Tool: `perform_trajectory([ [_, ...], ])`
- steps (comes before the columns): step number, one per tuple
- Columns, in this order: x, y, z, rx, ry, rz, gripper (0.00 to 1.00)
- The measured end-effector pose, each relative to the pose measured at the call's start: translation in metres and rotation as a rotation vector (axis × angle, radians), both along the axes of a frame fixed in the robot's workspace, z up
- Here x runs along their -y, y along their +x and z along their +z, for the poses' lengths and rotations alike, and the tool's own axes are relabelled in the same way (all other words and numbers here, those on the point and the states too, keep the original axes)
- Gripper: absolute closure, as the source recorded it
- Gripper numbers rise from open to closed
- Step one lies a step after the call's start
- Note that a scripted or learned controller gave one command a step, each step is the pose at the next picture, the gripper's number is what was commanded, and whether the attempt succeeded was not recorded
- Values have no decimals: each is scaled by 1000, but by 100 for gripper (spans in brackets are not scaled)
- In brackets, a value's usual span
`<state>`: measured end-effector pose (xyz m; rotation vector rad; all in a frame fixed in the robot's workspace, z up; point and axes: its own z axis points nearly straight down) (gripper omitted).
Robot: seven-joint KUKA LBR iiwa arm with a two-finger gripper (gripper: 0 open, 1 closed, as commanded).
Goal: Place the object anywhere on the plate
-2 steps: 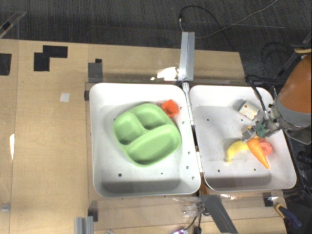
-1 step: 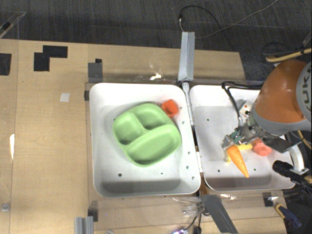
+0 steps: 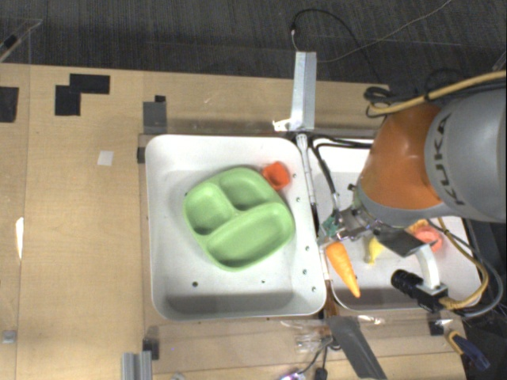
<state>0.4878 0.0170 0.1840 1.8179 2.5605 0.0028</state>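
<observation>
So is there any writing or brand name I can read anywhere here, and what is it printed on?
"KUKA": dark letters running down the grey casing of the robot arm, at the right edge beside its orange band; the last letters run out of view.
No other text is readable. The black shapes on the wooden bench are plain blocks, not letters.
The green plate and the white bins carry no visible markings.

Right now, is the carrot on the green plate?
No, the carrot lies in the right bin, apart from the green plate in the left bin.
</observation>
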Motion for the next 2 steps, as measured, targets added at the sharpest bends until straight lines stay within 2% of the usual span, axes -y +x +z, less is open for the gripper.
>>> perform_trajectory([
  [1,-50,75,0,1,0,52,100],
  [2,-50,75,0,1,-1,52,0],
])
